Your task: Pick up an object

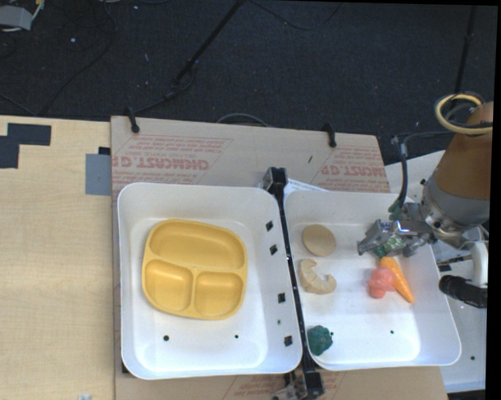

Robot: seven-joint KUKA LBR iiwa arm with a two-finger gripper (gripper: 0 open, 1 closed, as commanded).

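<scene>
Table (43, 262): light wood surface at far left, clear of objects beside the left bin.
Left bin (135, 330): white and shallow; its right wall meets the right bin along a black divider strip (289, 270).
Yellow plate (195, 269): three compartments, lying flat near the bin's middle; bare floor on all sides, widest along the near edge.
Right bin (426, 345): white, with objects scattered in its far half; the near right floor is open.
Tan disc (319, 239): near the far left corner, apart from the divider.
Pale curved piece (317, 278): just below the disc, close to the divider.
Green lump (319, 339): by the near left corner, close to the rim.
Pink piece (381, 282): mid-bin, touching the carrot.
Carrot (398, 276): orange, tilted, just below the pincer.
Pincer (387, 239): low over the far right area, just above the carrot; cannot tell whether spread or pressed together; nothing visibly pinched.
Arm (463, 174): enters over the right rim.
</scene>
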